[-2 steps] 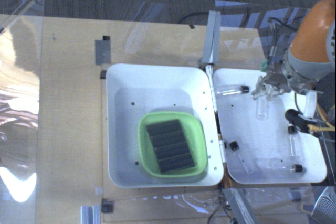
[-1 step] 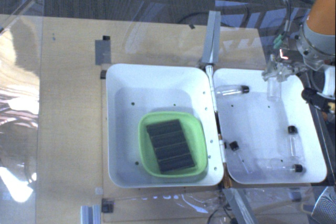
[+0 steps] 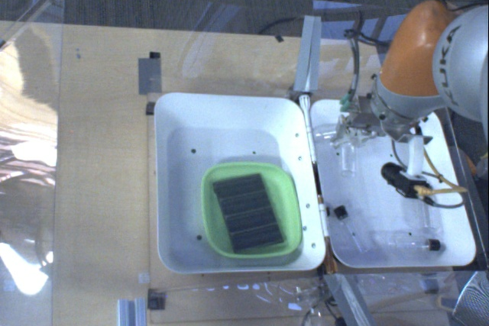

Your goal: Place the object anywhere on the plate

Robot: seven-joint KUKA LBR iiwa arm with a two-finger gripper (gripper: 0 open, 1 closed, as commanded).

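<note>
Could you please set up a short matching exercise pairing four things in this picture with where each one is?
Things:
1. green plate
2. dark ridged block
3. gripper
4. small black object

Places:
A. over the right bin's far left part
B. lying on the plate
C. in the left bin, toward its near side
D. on the right bin's floor, near its left wall

Pairs: 1-C, 2-B, 3-A, 4-D

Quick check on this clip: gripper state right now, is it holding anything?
Gripper: over the right bin; open or closed cannot be told, and nothing is seen held. The dark object lies on the green plate.
</note>
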